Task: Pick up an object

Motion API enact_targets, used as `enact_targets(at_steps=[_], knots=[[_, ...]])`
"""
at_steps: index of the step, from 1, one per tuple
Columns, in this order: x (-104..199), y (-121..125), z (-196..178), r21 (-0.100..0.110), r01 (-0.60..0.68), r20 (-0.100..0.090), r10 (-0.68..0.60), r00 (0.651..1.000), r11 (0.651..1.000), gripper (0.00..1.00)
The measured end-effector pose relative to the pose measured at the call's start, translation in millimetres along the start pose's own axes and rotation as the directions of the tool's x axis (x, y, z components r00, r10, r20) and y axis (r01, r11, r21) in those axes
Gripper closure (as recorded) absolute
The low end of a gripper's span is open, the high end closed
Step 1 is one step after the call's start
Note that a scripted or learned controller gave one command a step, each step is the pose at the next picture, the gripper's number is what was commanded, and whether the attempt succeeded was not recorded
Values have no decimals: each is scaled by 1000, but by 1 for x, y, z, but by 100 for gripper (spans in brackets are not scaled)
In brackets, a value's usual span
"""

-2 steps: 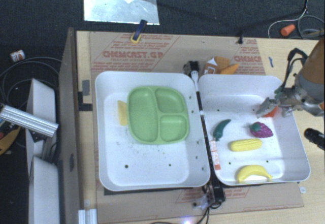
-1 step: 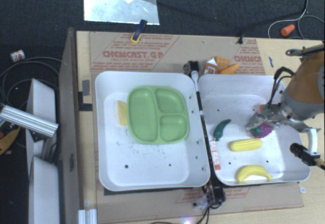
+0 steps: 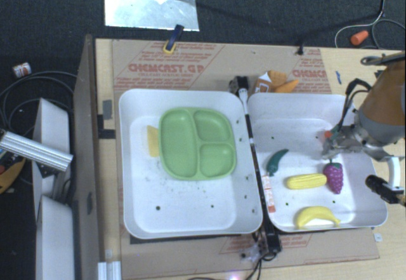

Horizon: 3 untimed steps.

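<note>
Brown bench (image 3: 190,63) w/ two white bins side by side. Left bin (image 3: 136,209): green plate (image 3: 196,144), yellow bit (image 3: 152,141) by its edge. Right bin (image 3: 298,123): green pepper (image 3: 276,160), corn (image 3: 306,181), purple grapes (image 3: 333,177), banana (image 3: 317,216). Gripper (image 3: 335,142) low at right side, just above grapes; can't tell if open or closed, nothing seen held. Best pick prob. grapes, nearest. Go straight down, slow, centered on bunch. Mind corn right beside, easy to bump.
</note>
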State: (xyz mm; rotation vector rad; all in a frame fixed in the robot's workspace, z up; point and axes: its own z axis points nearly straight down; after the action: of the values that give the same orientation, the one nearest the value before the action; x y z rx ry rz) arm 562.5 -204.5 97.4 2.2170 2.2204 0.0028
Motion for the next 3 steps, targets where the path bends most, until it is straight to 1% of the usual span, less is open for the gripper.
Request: enact_targets(at_steps=[1,2,3], knots=[[-3,26,-84,-8,4,3,-4,1000,1000,100],[-2,24,-78,1,2,0,-2,1000,1000,0],[-2,38,-117,-2,3,0,-3,1000,1000,0]])
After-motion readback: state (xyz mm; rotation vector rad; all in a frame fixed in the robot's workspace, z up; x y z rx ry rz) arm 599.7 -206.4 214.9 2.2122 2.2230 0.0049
